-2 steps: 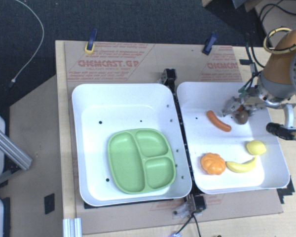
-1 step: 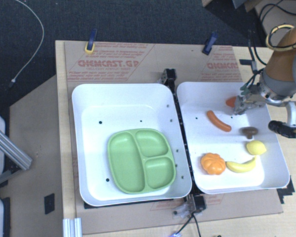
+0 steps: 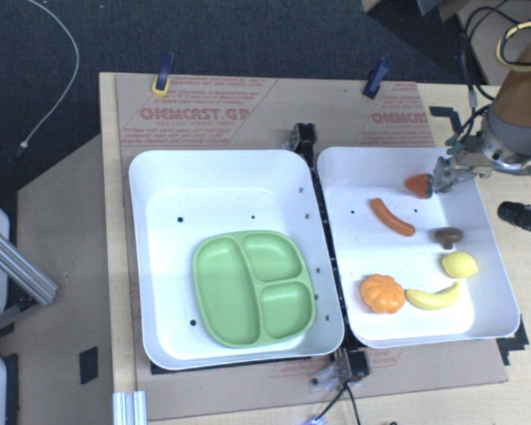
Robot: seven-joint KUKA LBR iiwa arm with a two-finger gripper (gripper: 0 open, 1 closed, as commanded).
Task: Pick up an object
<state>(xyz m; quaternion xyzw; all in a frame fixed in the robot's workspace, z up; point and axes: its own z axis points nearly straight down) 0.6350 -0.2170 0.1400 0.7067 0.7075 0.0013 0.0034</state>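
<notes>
In the right bin (image 3: 487,317) lie several toy foods: a small red piece (image 3: 417,184) at the back, an orange sausage (image 3: 392,217), a brown mushroom (image 3: 446,235), a yellow lemon (image 3: 458,265), a banana (image 3: 433,297) and an orange pumpkin (image 3: 382,294). My gripper (image 3: 442,181) reaches in from the right and sits low at the back of that bin, its tip right beside the red piece and touching or nearly touching it. Nothing shows between its fingers.
The left bin (image 3: 159,193) holds a green three-compartment plate (image 3: 251,287). Black clips (image 3: 303,136) join the bins at their shared edge. Blue clamps (image 3: 376,76) hold the cardboard base at the back. A black knob (image 3: 519,214) sticks out at the right bin's side.
</notes>
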